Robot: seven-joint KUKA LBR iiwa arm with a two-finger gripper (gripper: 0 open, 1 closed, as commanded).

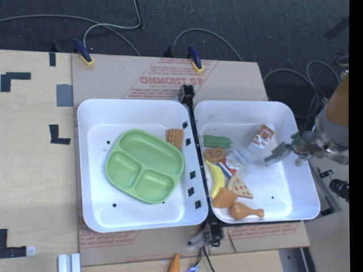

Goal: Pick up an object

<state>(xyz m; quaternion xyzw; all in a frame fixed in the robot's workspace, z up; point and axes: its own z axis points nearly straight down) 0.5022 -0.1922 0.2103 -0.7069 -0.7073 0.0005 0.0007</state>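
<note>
Red lettering reading "CHEMCAST GP" runs across the brown cardboard sheet (170, 78) that lies under both bins on the desk (28, 152); the small carton (261, 138) in the right bin (283, 115) has an orange and white label too small to read. That carton lies tilted, its long axis running from near-left to far-right, toward the bin's far right part. The tool (271, 156) hangs just near-right of it over the bin floor, its grey fingers a little apart with nothing between them. Along the right bin's left side crowd a green piece (217, 141), a pretzel (214, 154), a banana (217, 177), a pizza slice (240, 188) and a drumstick (245, 211). In the left bin (91, 118) sits a green divided plate (144, 166) with a waffle (174, 137) at its far right edge.
</note>
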